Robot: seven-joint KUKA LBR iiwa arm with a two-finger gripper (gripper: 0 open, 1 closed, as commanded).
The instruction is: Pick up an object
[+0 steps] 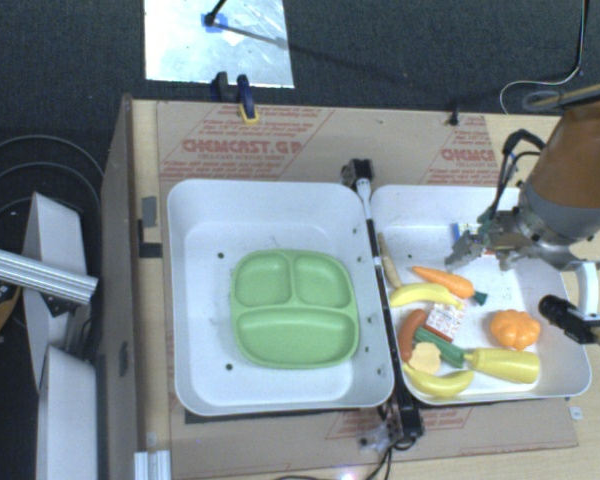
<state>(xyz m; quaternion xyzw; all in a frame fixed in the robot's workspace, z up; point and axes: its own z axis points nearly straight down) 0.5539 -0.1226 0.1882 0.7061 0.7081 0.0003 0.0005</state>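
**Arm poised over a crowded bin**

Above the far side of the right-hand shallow white bin (580,373), the two-finger gripper (477,246) hung on the grey arm with its orange band (578,163). Whether the fingers were open or shut could not be told at this slant, and nothing showed between them.

The pile of toy food lay in the near half of that bin. An orange plastic carrot (446,281) lay closest to the gripper, just nearer the camera than it, but apart from it. A yellow plastic banana (420,295) touched the carrot's near side. Further toward the bin's near wall lay a small red-and-white packet (442,321), a red sausage-shaped piece (411,330), a long pale-yellow piece like a corn cob (502,365) and a second curved yellow piece (442,382). A small orange pumpkin-shaped toy (514,329) sat toward the bin's right side, a little apart from the pile. Across the divider from this bin, the left-hand white bin (195,268) held a green three-compartment plastic plate (294,306).

No object seemed to have been picked up yet. The likely trouble was the crowding: fingers coming down on the carrot could strike the banana pressed against it, or close on two pieces at once. The smooth, rounded plastic might also squirt out of a grip taken off-centre. The pumpkin, standing clearer, looked the safer target.
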